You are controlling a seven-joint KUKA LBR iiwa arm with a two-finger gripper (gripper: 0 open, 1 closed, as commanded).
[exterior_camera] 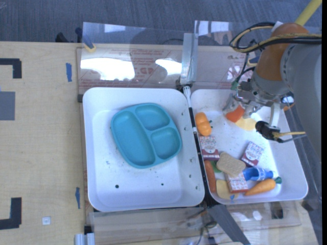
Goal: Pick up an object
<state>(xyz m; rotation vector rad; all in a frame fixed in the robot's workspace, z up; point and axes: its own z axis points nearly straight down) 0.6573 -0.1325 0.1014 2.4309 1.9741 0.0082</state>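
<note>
My gripper (243,104) hangs over the far part of the right bin (292,163), at the end of the grey arm with its orange band (273,60). Directly below it, touching or nearly touching it, lies a small orange-red piece (235,115), with a pale yellow piece (249,123) beside it. Whether the orange-red piece is gripped is hidden by the wrist. Further toward the front of the bin lie an orange fruit (203,122), a tan cracker (230,163), a blue bottle (257,174) and a carrot (261,187).
The left bin (97,177) holds a blue divided plate (146,134). Small printed packets (208,148) (253,153) lie in the right bin among the food. A clear upright panel (133,60) stands behind both bins. Cables (250,34) loop above the wrist.
</note>
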